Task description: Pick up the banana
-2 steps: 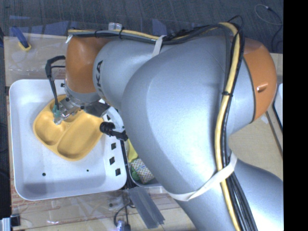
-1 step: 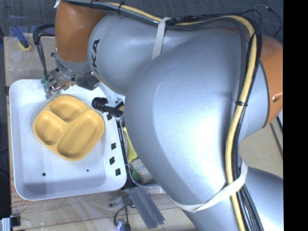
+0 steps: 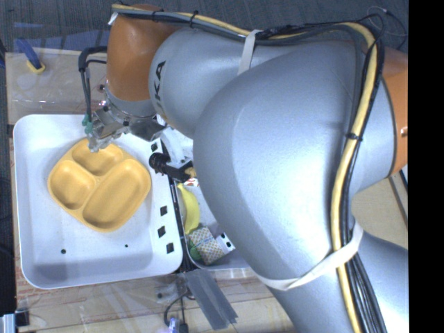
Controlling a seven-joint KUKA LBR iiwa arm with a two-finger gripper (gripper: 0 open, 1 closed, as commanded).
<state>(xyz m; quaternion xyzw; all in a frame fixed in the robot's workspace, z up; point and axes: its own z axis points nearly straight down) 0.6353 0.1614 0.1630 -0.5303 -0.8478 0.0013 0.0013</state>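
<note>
**Gripper over the yellow dish, banana in the other bin**

Camera view, looking down at a slant. Gripper [image 3: 97,143] hanging low over the left bin [image 3: 31,255], its tip just at the top lobe of a yellow three-part dish [image 3: 99,186], touching it or a hair above; cannot tell which. Finger spread impossible to judge: too small, dark and bunched against the dish rim to say whether parted or closed. Nothing visible gripped there.

Banana [image 3: 189,210] lying in the right bin [image 3: 208,263], close against the divider between the two bins, lengthways, top end tucked under the arm's shadow. Well apart from the gripper, with the bin wall between. Just below the banana, a small patterned packet [image 3: 202,245], greenish and checkered, touching or nearly touching its lower end.

Most of the right bin hidden behind the big grey arm [image 3: 291,172], sweeping in from the right and covering over half the frame. Orange band [image 3: 128,54] above the wrist, black and yellow cables [image 3: 347,158] running along the arm's back.

Bench surface pale and glossy around the bins, dark ribbed flooring along the top edge. Small blue-and-yellow object [image 3: 29,55] at upper left, too blurred to name.
</note>
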